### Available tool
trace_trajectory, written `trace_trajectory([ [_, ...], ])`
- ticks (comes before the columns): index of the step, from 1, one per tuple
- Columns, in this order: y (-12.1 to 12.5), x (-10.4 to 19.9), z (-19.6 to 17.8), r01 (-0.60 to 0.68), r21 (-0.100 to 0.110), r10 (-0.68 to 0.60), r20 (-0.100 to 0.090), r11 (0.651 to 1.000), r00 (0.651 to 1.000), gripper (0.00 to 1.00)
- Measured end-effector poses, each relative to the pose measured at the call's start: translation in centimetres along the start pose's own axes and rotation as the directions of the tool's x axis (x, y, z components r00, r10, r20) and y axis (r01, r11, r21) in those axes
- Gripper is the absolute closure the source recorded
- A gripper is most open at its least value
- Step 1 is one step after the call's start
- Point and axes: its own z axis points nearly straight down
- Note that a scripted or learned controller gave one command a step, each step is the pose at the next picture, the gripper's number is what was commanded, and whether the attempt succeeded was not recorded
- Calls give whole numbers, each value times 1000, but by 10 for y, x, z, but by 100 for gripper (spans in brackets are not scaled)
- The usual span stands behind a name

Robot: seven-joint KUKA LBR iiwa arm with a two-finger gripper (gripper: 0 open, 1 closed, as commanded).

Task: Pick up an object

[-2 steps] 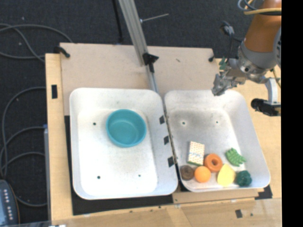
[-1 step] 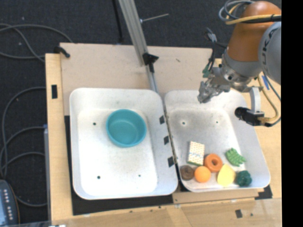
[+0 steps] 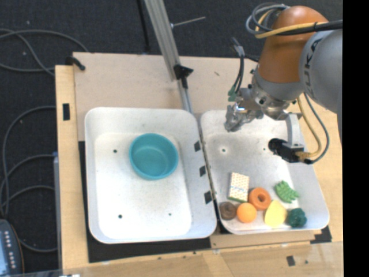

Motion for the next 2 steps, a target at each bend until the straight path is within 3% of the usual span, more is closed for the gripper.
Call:
trace_trajectory([
  [2,-16,107,18,0,1,0,0,1000,1000,100],
])
